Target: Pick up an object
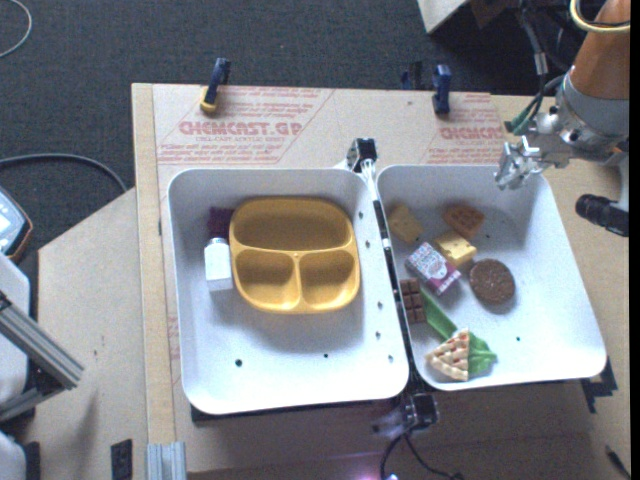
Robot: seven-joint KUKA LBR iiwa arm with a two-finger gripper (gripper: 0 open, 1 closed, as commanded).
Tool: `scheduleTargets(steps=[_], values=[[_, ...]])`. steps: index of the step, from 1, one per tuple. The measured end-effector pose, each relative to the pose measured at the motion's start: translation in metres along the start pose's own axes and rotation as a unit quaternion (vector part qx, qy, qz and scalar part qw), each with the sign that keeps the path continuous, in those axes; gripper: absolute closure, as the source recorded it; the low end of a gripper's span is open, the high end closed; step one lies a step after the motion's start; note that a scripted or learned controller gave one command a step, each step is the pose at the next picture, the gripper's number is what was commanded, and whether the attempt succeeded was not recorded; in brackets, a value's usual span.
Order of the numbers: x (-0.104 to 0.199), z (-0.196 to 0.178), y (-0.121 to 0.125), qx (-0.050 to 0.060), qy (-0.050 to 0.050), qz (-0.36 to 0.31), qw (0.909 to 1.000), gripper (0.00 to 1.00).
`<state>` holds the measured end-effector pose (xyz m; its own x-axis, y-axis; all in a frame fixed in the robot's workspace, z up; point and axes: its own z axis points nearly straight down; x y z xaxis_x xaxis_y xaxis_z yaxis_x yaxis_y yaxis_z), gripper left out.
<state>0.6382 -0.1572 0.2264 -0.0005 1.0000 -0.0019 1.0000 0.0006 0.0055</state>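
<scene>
the claw [514, 168] hangs over the far right corner of the right bin [570, 268], just above its rim, at the end of the grey arm with the orange band [605, 38] that comes in from the right. whether the claw is spread or pressed together cannot be told from here; its metal tips are small and blurred against the white wall. nothing is seen between them.

nearest to it inside the right bin lies a brown waffle-like square [463, 218], near the far wall. left of that, toward the bin's inner edge, sits a tan block [404, 224]. closer to the middle are a yellow cheese wedge [457, 249] and a white and pink packet [431, 264], touching or nearly so. a round brown cookie [492, 281] rests just right of them. along the inner edge is a chocolate bar [410, 299], with a green strip [437, 308] slanting beside it toward the near edge. at the near edge a pizza slice [451, 356] lies on a green leaf [480, 352].

the left bin [190, 318] holds a yellow divided plate [295, 253] in its far half. just beside the plate's left edge stands a small white bottle [218, 263], and behind it a dark purple thing [221, 218].

both bins rest on a cardboard sheet [250, 128] with red print, clamped at its far edge.
</scene>
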Motion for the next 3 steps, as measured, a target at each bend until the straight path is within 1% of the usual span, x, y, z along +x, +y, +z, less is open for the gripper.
scheduleTargets(steps=[1, 2, 3], values=[[0.049, 0.004, -0.029, 0.004, 0.002, -0.002, 1.0000, 1.00], [0.095, 0.011, -0.054, 0.005, 0.002, -0.002, 1.0000, 1.00], [0.143, -0.003, -0.069, 0.004, 0.003, -0.002, 1.0000, 1.00]])
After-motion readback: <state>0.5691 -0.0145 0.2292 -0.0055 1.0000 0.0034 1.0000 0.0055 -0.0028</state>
